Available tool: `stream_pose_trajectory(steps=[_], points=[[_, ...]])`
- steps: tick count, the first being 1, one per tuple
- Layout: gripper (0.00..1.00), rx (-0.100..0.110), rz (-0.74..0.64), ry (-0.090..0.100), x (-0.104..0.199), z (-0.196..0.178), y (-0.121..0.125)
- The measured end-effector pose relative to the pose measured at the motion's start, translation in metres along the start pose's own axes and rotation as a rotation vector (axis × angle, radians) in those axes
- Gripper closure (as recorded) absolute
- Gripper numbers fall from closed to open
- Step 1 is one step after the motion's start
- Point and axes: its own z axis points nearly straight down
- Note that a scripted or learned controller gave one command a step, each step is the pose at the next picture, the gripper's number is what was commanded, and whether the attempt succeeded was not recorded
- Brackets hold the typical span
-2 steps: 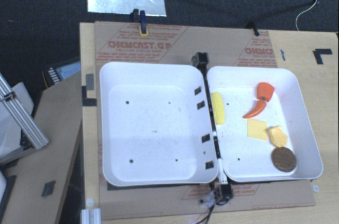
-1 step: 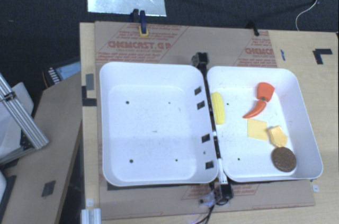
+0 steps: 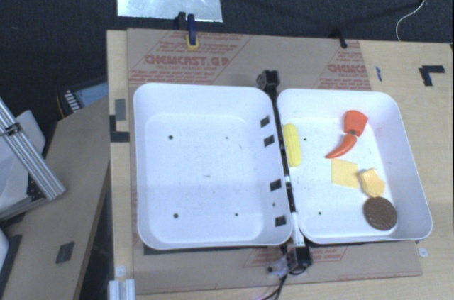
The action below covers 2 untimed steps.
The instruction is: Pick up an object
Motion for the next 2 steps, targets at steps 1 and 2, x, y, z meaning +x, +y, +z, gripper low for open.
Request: stream_pose_trajectory(steps=[1, 2], points=[[1.0, 0.0, 0.0, 0.0, 0.0, 0.0, 0.0], [1.0, 0.0, 0.0, 0.0, 0.0, 0.0, 0.0]])
